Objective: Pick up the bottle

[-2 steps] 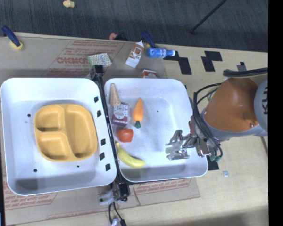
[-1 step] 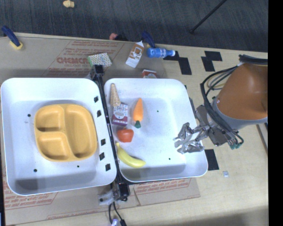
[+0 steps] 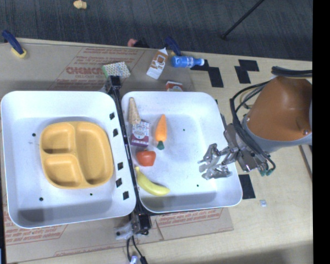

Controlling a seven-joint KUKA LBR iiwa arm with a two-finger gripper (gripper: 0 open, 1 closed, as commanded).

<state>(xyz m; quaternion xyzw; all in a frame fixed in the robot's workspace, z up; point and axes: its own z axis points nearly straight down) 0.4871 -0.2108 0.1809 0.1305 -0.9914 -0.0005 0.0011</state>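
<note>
Over the right bin (image 3: 209, 104) the pincer (image 3: 213, 163) hangs a bit open with nothing in it, so it should lift up, go past the bin's far rim to the blue bottle (image 3: 186, 62) lying on the desk (image 3: 275, 224), and close around its middle.

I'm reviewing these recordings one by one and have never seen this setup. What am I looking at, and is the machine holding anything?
One fixed camera looks down at a slant on a bench with two shallow white bins. The grey and orange shape on the right is a robot arm; its metal pincer hangs over the right bin, and nothing is seen between its fingers. The left bin holds a yellow divided plate. The right bin holds toy food along its left side: a carrot, a tomato, a banana, a cone and a small packet. A blue bottle lies on the bench behind the bins.
</note>
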